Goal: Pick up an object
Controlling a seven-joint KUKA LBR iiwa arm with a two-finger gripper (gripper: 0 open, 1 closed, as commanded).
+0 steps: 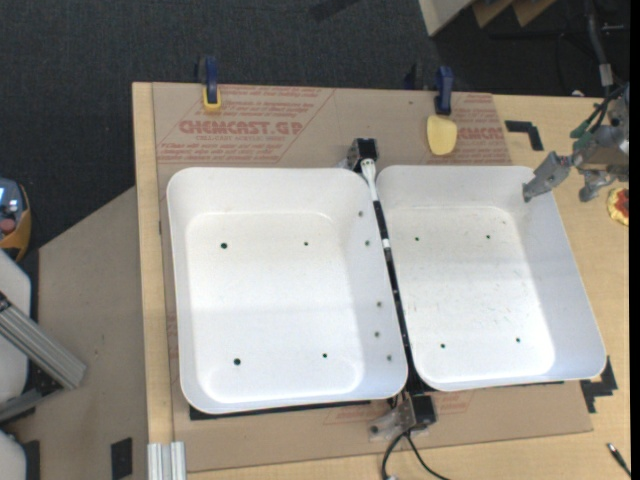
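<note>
**Bench, overhead slanted view: items as found**

1. Yellow object [441, 135]: small, rounded, pale yellow. It lies on the brown board [300, 118] beyond the far rim of the right bin, outside both bins. It sits just below the right blue clamp [443, 88], close to it.

2. Gripper [545, 176]: grey metal, reaching in from the right edge on the arm [603, 148]. It sits over the far right corner of the right bin, at the rim. Whether the claw is spread or pressed together cannot be told at this size and angle. Nothing is seen in it.

3. Object relative to claw: the yellow object lies to the left of the gripper in the view and a little farther back. The two are well apart, with the bin's far rim and a stretch of printed board between them.

4. Left bin [185, 268]: shallow, white, with rounded corners and small dark dots on the floor.

5. Right bin [570, 278]: shallow, white, with similar dots and fine dark specks on the floor. It stands beside the left bin, and a dark strip [385, 258] runs along the seam.

6. Left blue clamp [209, 80]: at the board's far edge, yellow at its tip.

7. Reddish item [619, 205]: at the right edge of the view, partly cut off, kind unclear.
</note>
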